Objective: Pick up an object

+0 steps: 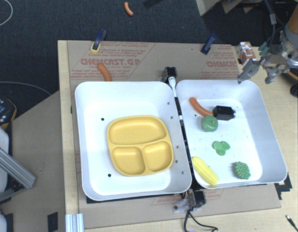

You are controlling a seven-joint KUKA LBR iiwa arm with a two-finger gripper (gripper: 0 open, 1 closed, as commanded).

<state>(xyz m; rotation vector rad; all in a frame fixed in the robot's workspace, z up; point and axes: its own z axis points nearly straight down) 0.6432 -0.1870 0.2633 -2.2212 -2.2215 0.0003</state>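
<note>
The right bin (pixel 264 105) holds the candidates: a green ball (pixel 209 124) touching a black block (pixel 223 112) and an orange sausage (pixel 200 107), a small green piece (pixel 220 147) alone mid-bin, a green lump (pixel 241 170) and a corn cob (pixel 205 170) near the front wall. The gripper (pixel 259 73) hovers above the bin's far right corner, fingers apart and holding nothing, as far as this slanted view allows. The lone green piece looks easiest, with bare floor all round; the corn lies against the rim, leaving little finger room.
</note>
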